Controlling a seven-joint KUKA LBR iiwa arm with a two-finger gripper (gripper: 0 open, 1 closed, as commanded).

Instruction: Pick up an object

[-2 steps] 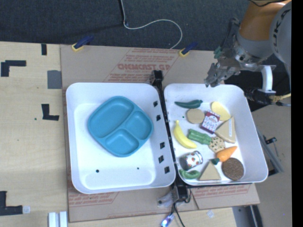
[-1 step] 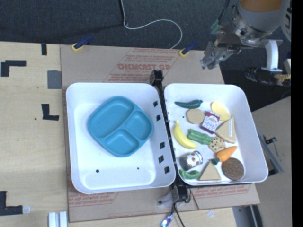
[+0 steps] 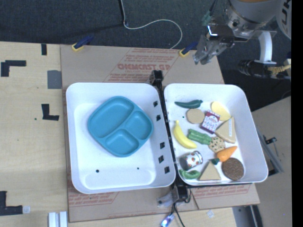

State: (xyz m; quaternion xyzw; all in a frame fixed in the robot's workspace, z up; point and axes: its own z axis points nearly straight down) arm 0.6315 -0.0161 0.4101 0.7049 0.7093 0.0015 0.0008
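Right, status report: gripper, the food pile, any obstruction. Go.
Gripper high, beyond the right bin, nothing between fingers. Toy food untouched, banana at pile's left edge. Nothing blocking.

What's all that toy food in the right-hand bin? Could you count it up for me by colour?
Green: 3 — a dark green chilli pepper, a knobbly green pickle, a green leafy piece
Yellow: 2 — a banana, a pale yellow round piece
Orange: 1 — a carrot
Tan or brown: 6
Maroon packet: 1
Silver can: 1
Total: 14, though the crowded items make this approximate.
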